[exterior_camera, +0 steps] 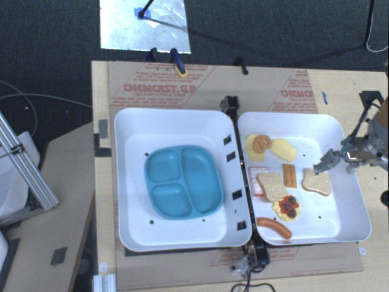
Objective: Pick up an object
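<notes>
Right under the spread-open gripper point(325, 162) lies a light, stiff, tan toy bread slice point(317, 183); pinch its thin edges.

Left bin point(124, 163), well to the left of the gripper point(318, 166), holds a blue three-compartment plate point(182, 181) lying flat near its centre. The bin rests on a printed cardboard sheet point(158, 87). A blue-and-yellow clamp point(178, 62) sits at the cardboard's far edge. Farther up and left of the gripper, a shiny metal sheet point(143, 17) lies on dark carpet point(48, 29).
</notes>
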`<state>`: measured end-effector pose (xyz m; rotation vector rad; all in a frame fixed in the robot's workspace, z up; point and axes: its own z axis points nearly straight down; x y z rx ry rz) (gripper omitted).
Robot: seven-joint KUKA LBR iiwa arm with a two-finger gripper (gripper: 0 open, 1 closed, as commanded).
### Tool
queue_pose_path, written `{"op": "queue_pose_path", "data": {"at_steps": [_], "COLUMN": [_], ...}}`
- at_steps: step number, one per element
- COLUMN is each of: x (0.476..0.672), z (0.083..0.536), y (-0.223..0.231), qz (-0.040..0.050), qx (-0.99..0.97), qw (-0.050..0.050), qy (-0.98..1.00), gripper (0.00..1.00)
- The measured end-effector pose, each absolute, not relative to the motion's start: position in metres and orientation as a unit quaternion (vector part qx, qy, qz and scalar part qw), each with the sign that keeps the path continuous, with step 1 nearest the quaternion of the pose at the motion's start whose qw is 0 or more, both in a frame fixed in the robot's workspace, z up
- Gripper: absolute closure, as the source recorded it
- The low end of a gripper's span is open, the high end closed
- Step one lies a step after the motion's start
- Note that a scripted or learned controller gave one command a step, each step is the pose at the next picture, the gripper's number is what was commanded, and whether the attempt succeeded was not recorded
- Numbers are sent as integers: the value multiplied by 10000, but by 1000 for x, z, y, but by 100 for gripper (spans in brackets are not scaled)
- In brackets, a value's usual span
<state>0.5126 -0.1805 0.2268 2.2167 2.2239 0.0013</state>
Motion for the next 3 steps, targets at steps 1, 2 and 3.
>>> {"op": "queue_pose_path", "data": {"at_steps": [1,2,3], "x": [530,525,496], "z": [100,190,87], "y": [-129,-72,-89], "qz": [44,43,42], "qx": [7070,7034,7078], "qw": [74,31,127], "qy": [7071,7108,7062], "gripper": [0,0,0]}}
